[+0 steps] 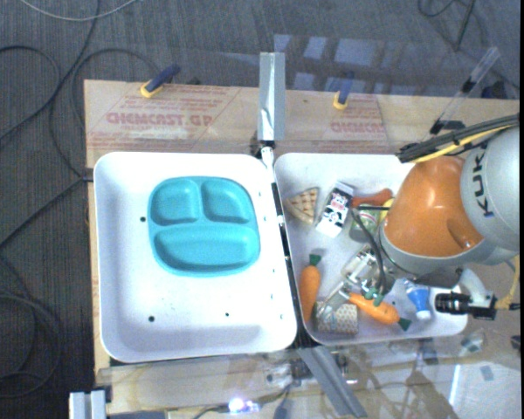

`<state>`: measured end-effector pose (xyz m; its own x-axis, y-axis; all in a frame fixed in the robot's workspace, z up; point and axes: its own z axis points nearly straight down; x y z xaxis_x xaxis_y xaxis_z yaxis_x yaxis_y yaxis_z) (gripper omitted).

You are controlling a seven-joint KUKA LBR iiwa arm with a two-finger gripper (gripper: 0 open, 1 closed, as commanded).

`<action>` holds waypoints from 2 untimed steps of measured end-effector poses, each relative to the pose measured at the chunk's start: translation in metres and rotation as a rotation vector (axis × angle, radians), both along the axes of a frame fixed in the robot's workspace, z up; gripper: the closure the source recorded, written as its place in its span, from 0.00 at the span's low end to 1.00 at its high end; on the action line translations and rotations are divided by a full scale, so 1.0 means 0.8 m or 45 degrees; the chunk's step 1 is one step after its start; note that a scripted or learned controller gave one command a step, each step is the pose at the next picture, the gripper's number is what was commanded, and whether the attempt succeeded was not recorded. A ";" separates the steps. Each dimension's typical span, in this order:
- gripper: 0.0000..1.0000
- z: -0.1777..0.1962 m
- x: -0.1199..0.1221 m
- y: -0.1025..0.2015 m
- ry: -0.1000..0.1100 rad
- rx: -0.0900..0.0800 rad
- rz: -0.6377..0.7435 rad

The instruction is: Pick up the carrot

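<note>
The metal two-finger gripper (356,279), its finger state impossible to tell, hangs low in the right shallow white bin (290,234) between two orange carrots (309,290), so the approach seems underway and the next move needs committing to one.

Orange carrot (310,291), right bin's left edge

The arm (437,216) hides much of the right bin (288,260), running off frame.
</note>
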<state>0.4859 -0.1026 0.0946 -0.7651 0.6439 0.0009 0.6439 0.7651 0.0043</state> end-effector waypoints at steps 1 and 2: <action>1.00 0.015 0.005 0.002 -0.008 0.006 0.001; 1.00 0.110 -0.002 0.044 0.007 -0.005 -0.579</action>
